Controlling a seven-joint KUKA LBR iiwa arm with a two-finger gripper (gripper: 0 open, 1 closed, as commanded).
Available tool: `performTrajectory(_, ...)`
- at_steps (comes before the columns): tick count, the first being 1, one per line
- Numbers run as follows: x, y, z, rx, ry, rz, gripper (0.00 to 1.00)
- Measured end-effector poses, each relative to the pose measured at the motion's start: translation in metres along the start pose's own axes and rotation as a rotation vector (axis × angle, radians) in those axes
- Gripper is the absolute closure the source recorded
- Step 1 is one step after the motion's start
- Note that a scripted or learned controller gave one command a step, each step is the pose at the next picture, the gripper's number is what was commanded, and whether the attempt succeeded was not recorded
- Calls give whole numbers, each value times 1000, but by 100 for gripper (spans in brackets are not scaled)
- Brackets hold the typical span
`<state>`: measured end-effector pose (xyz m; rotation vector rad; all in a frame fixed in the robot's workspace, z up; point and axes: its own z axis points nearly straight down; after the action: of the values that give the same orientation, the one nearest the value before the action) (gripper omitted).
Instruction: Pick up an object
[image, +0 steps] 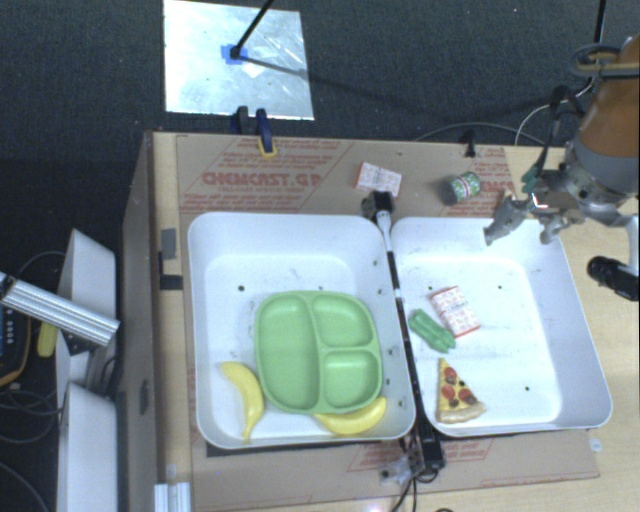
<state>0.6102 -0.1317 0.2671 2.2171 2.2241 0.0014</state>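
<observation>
Objects wait in two white bins while the gripper (523, 222) hangs spread and empty above the right bin's far edge.

Right bin (570, 330): a red-and-white packet (455, 310) lies near the middle, a small green piece (431, 330) touches its left side, and a pizza slice toy (457, 391) rests near the front wall. Left bin (230, 250): a green divided plate (320, 350) sits in the near half, one banana (244, 397) at its left front edge, and a second banana (352, 417) tucked under its front rim. On the bench (300, 175) behind the bins lie a small printed card (379, 178) and a green can (463, 186) on its side. The arm (607, 130) enters from the right, its two fingers apart with nothing between them.
</observation>
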Motion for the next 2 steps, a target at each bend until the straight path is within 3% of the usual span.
performTrajectory(1, -5, -87, 163, 4, 1, 2, 0)
performTrajectory(2, 46, -124, 183, 1, 1, 0, 0)
